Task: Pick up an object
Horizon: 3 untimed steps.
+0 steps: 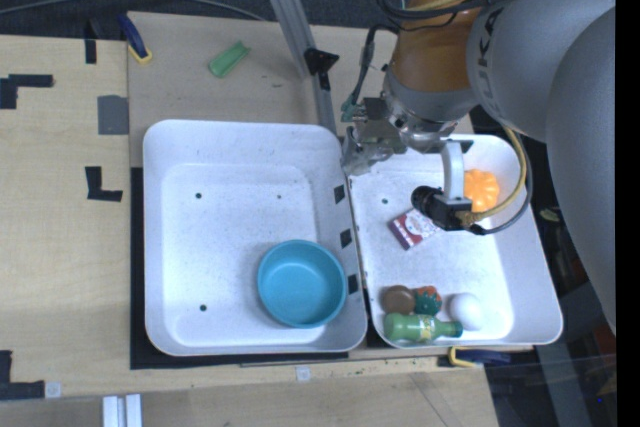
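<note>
The pincer [358,153] hangs over the far left corner of the right bin [500,260], close to the wall it shares with the left bin [200,215]. From here I cannot tell whether it is apart or together, and nothing shows in its grip.

The nearest candidate is the small red-and-white packet [409,229], lying flat by itself just beyond the pincer. I'd go for that: it has bare floor on all sides, so a straight descent over its middle looks safest. The orange piece [483,187] sits near the arm's hardware. The brown lump [397,298], green bottle [421,327] and white ball [467,311] huddle together at the near wall, awkward to separate.

A blue bowl [300,283] rests in the left bin. A green block [228,59] lies out on the pale wooden table [60,215].
</note>
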Each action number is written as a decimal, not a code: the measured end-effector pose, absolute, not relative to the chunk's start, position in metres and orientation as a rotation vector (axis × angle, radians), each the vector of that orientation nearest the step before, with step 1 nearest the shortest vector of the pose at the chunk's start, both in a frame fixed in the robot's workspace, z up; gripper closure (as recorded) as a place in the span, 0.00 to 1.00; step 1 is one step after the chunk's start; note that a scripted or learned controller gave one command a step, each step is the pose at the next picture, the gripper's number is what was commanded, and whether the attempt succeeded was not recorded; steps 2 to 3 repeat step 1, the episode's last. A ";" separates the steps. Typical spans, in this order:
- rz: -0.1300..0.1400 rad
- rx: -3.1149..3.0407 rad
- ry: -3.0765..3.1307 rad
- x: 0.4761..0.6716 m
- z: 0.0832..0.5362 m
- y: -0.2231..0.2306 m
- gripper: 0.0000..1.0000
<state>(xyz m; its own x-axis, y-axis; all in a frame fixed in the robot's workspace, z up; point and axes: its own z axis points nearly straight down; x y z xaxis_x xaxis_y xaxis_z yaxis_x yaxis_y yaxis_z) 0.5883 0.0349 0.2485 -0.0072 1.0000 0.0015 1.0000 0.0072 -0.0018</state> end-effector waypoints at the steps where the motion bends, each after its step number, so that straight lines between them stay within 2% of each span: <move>1: 0.004 -2.213 -2.226 0.581 0.236 0.079 1.00; 3: 0.004 -2.213 -2.226 0.581 0.236 0.079 1.00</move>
